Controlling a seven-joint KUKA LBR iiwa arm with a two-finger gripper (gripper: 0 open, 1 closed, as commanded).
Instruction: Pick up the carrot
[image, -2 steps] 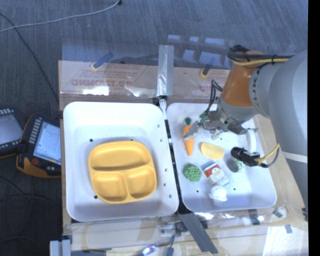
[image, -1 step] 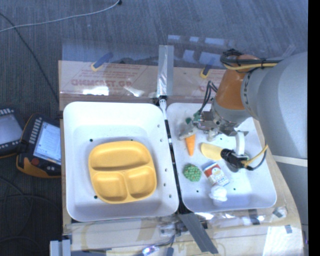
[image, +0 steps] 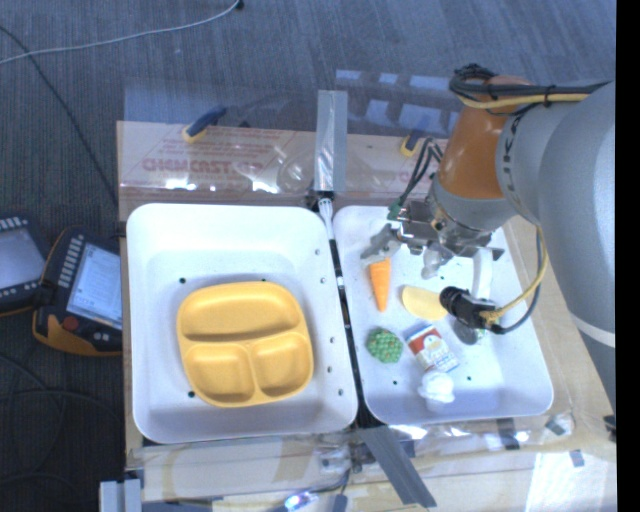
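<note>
The orange carrot (image: 380, 284) lies in the right bin (image: 520, 395), near its left wall, thick end toward the back. My gripper (image: 405, 252) hangs just behind it with its fingers spread open. The left finger (image: 380, 243) is right at the carrot's thick end, and the right finger (image: 433, 262) is off to the carrot's right. Nothing sits between the fingers.
A pale yellow piece (image: 422, 300), a green round item (image: 385, 345), a small red-and-white carton (image: 432, 348) and a white lump (image: 437, 387) share the right bin. The left bin (image: 160, 250) holds a yellow divided plate (image: 243, 340). A tablet (image: 85, 290) lies on the floor at left.
</note>
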